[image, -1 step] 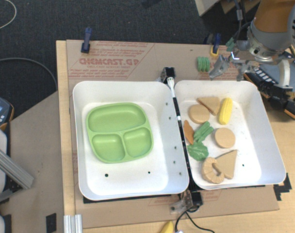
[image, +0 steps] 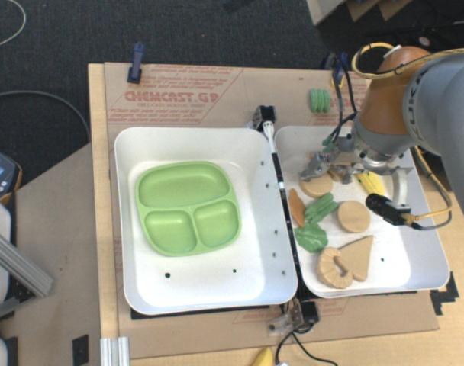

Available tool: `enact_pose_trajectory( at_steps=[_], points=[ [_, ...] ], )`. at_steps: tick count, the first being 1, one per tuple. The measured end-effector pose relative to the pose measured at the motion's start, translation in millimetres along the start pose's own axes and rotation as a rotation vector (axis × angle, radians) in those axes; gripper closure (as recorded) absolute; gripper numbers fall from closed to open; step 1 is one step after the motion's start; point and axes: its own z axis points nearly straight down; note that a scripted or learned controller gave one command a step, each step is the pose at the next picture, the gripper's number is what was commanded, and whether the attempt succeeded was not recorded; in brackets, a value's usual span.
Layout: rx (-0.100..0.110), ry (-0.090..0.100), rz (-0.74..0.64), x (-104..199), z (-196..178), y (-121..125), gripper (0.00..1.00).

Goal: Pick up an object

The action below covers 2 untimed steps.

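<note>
Small round tan wooden disc: right white bin, upper left area, directly under two-finger gripper. Grip state: cannot tell. Adjacent: green toy pieces, larger tan round block. Left white bin: green divided plate.

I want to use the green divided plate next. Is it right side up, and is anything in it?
Right side up and empty: the green divided plate lies flat in the left bin, its three bare compartments facing up.

Two white bins sit side by side. One green tray lies in the nine-o'clock bin. The three-o'clock bin holds about four tan wooden pieces, two green items, and one yellow piece.
</note>
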Motion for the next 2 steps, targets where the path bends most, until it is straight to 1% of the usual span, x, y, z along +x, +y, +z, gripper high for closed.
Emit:
enact_pose_trajectory(
  at_steps=[1,2],
  points=[
    [-0.016,-0.005,-0.003,-0.6,-21.1,5.4,1.00],
    [-0.010,-0.001,-0.012,87.2,-108.0,-39.2,1.00]
  ],
)
